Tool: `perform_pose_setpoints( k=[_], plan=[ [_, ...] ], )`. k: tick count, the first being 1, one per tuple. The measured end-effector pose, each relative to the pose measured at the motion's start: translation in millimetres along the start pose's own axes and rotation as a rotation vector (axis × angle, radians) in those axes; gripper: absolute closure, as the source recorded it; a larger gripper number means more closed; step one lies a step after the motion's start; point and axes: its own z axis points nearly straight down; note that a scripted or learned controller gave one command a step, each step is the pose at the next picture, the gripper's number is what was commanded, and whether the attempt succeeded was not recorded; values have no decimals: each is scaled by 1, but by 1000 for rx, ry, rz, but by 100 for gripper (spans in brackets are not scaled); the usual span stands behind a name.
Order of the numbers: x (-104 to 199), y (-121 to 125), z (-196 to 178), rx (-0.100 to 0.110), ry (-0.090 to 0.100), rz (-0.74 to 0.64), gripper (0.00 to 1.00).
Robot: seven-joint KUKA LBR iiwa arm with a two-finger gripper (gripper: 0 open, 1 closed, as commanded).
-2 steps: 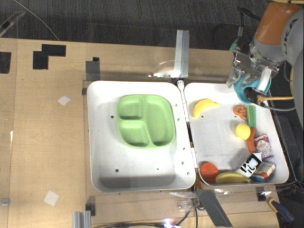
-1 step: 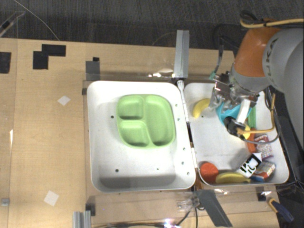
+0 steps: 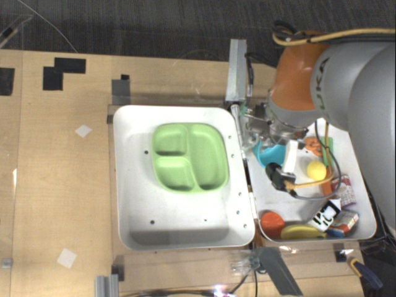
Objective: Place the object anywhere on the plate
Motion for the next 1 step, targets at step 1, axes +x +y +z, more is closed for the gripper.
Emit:
perform_pose_setpoints(
  k=[1],
  plan=[
    [41, 0, -7, -15, -8, -129, 100]
  ],
)
